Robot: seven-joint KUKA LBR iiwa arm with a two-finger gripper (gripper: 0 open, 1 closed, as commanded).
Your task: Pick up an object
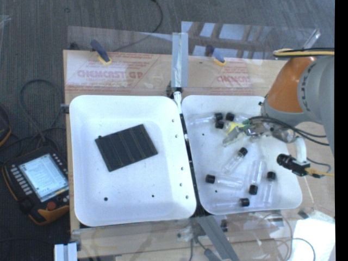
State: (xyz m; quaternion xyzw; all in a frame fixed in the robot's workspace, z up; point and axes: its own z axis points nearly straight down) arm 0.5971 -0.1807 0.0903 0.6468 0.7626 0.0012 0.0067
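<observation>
Two-finger gripper (239, 130) (grip state: cannot tell) hangs among clear, black-capped plastic vials (237, 157); round vials risk rolling free.

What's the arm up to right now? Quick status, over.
Gripper low in the right bin, among clear vials with black caps. Nothing seen held. Dark ribbed mat lies in the left bin, apart.

- A robotics lab or test cell, not a home.
- Left of the gripper (235, 135), two white bins (87, 200) sit on a plywood desk (125, 72) fenced by clear plastic sheets.
- Far left of the gripper, a handheld robot control pendant (37, 182) lies on grey carpet (32, 48) among loose cables (32, 97).
</observation>
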